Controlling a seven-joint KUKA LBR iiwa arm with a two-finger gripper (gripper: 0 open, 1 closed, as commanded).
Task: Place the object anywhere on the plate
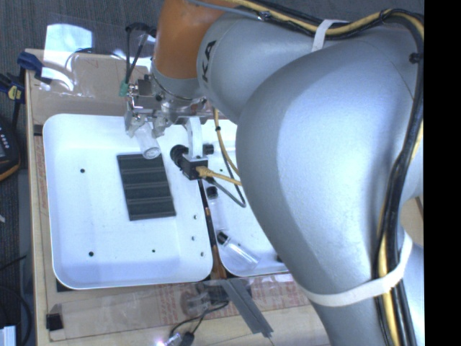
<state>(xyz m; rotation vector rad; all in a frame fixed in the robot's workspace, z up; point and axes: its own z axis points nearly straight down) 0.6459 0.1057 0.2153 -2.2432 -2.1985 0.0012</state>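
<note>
- The grey arm [324,157] reaches in from the right and covers most of the right bin [248,269]. Its orange band [176,42] sits over the far edge of the counter [86,89].
- The gripper [146,132] hangs over the far side of the left bin [72,251], near that bin's back rim and just beyond the far end of the plate.
- From this slant I cannot tell whether the gripper is released or clenched.
- The plate [146,186] is a dark, ribbed rectangle lying flat in the left bin, a little right of that bin's middle. Its long side runs from far to near, and nothing lies on it.
- A small clear round piece [151,151] shows at the gripper's tip, just off the plate's far right corner. I cannot tell whether it is gripped, lies loose, or belongs to the gripper.
- A clear tube [238,251] lies on its side in the right bin, close to the near rim and well apart from the plate.
- A small black bit [221,238] sits just beside the tube's far end, by the wall between the two bins.
</note>
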